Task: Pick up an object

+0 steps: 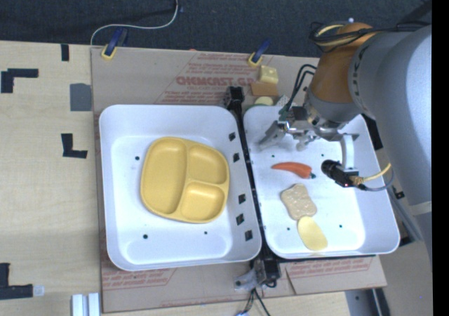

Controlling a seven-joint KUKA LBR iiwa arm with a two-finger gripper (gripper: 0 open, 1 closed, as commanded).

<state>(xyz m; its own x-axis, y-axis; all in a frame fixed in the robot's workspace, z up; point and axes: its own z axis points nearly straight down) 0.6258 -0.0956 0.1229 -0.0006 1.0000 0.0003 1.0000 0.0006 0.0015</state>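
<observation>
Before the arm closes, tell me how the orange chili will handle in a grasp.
The chili looks thin and tapered, so it is probably light and may slip sideways from a pinch. It lies flat on the smooth bin floor, so a push would likely slide or spin it. Its glossy look suggests stiff plastic, though that is uncertain.

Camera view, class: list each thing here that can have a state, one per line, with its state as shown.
Yellow divided plate: upright in the left bin, compartments bare.
Orange chilli-shaped piece: lying flat in the right bin, free of the claw.
Tan cracker-like piece: lying flat, touching the yellow oval piece.
Yellow oval piece: lying flat.
Claw: above the right bin's far end, nothing seen between its fingers.
</observation>
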